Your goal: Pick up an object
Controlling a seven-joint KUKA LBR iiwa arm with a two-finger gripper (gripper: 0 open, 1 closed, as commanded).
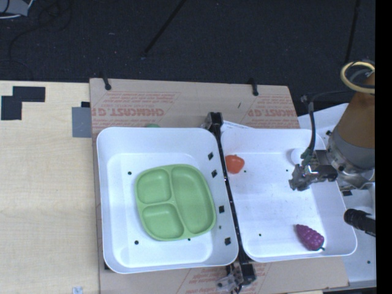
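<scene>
open floor between tomato [234, 163] (left) and grapes [310, 237]

arm [358, 127] cropped at right edge

Bench [43, 182]: cardboard sheet [184, 106] under two white bins, left bin [113, 158], right bin [269, 237], touching.

Green divided plate [176, 201] in left bin [116, 164], hand [303, 177] over right bin [269, 237]
</scene>
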